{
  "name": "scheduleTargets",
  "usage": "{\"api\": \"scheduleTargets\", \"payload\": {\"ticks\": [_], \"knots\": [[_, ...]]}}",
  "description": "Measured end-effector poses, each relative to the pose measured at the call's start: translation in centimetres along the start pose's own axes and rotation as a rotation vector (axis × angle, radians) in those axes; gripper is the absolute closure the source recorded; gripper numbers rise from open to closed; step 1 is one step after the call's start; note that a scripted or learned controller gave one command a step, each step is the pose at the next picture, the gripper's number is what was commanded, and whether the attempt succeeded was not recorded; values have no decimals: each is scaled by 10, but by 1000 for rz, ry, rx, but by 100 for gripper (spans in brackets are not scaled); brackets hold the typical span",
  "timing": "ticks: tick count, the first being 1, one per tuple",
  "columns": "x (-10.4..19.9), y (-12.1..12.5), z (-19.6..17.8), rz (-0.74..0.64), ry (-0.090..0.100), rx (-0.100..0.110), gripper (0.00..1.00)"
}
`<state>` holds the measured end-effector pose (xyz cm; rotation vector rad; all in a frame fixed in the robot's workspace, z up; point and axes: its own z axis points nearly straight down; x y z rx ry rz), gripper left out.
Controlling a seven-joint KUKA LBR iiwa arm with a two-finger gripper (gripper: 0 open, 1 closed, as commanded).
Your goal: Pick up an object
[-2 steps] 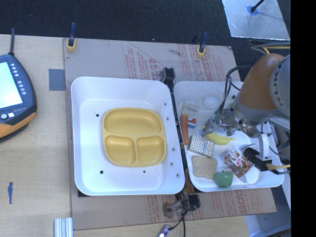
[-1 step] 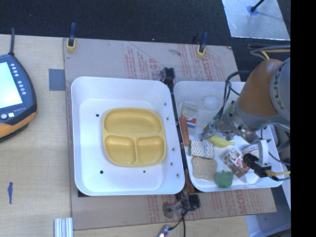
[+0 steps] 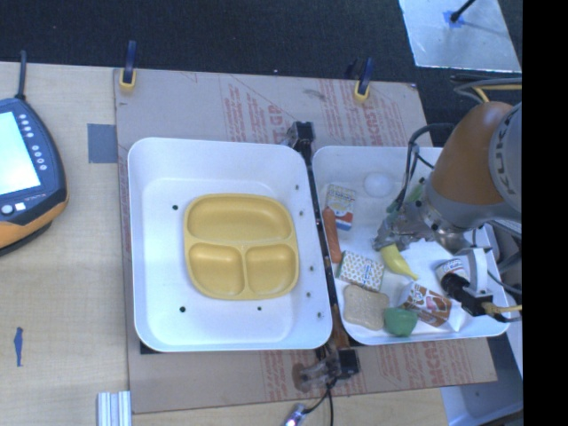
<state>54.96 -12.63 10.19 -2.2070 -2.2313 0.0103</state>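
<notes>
The pincer (image 3: 401, 232) sits low in the right bin (image 3: 355, 162), its fingers masked by the wrist, so its state cannot be told. A yellow banana (image 3: 398, 261) lies just below it, partly hidden.

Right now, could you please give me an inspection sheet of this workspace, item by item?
Surface: wooden bench under a cardboard sheet held by two clamps.
Job's things: right bin holds a carrot, banana, bread slice, green piece, white ball and small packets.
Clutter: left bin holds a yellow divided tray.
Grippers: gripper low in the right bin beside the banana; fingers unclear.
Cables: dark cables along the arm.
Surroundings: control pendant at the left; dark floor beyond.
</notes>
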Motion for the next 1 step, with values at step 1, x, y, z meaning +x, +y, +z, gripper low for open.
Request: {"api": "scheduleTargets", "payload": {"ticks": [1], "knots": [[76,22,-91,6,3,-5,100]]}}
